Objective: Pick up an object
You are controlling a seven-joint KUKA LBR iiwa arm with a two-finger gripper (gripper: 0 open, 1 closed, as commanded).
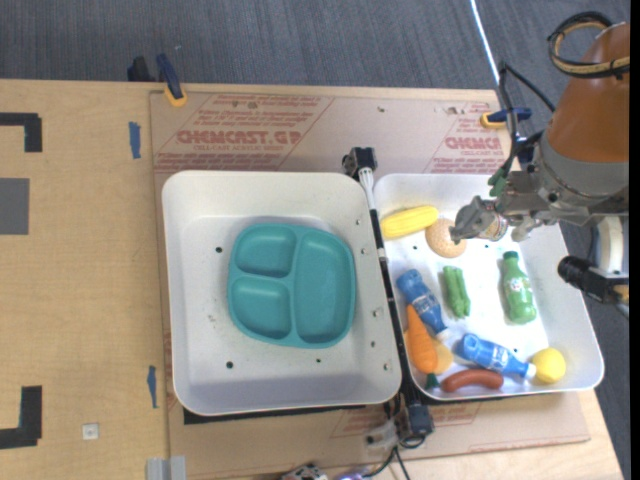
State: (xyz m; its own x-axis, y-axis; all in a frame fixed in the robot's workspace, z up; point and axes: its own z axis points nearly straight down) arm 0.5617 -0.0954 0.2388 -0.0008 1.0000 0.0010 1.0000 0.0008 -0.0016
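Currently gripper (478,225) hovers over right bin (580,313), finger state unclear, tan bun (444,239) just below-left of fingers, yellow corn (408,221) beyond.

My one camera sits fixed above the bench (80,268), looking down at a slant, far enough back to take in both bins: the left bin (190,268) mid-frame, the right bin (580,318) beside it.

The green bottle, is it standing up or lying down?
Lying down. The green bottle rests flat on the floor of the right bin, white cap pointing toward the far side, its whole length showing.
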